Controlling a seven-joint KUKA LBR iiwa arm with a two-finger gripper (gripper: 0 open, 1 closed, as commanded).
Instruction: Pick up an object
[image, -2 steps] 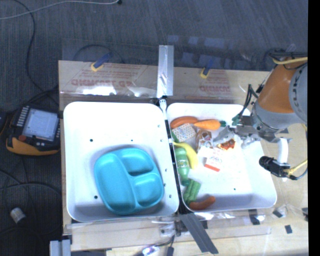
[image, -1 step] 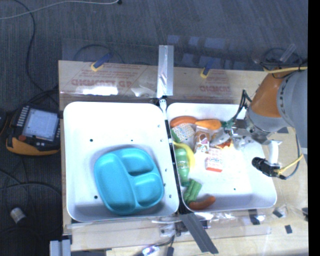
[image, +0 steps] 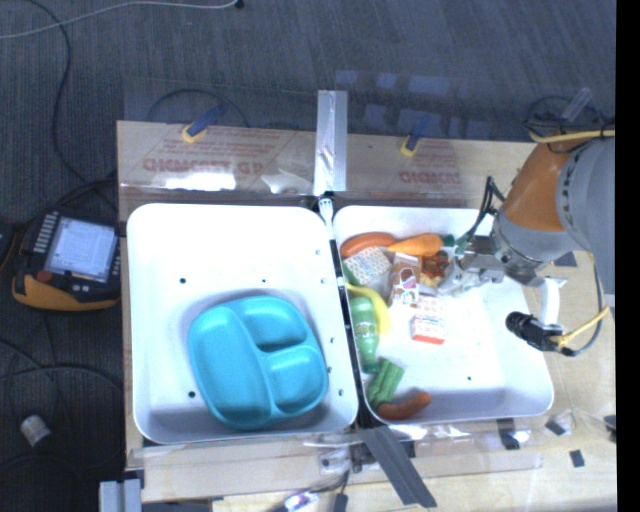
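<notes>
You see the gripper (image: 458, 268) low over the right bin (image: 500, 370), near its far edge, at the pile of small things there. You cannot tell its state. Closest to it lies a carrot (image: 418, 243), orange and tapered, touching a brown packet (image: 434, 265). Just beside them sits a white carton (image: 428, 325) with red print. The left bin (image: 170, 240) carries a blue divided tray (image: 258, 360) toward its near edge.

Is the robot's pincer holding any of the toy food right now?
It cannot be told. The pincer is down in the right bin beside the pile of toy food, near the carrot, but the view is too small and blurred to show a hold.
</notes>
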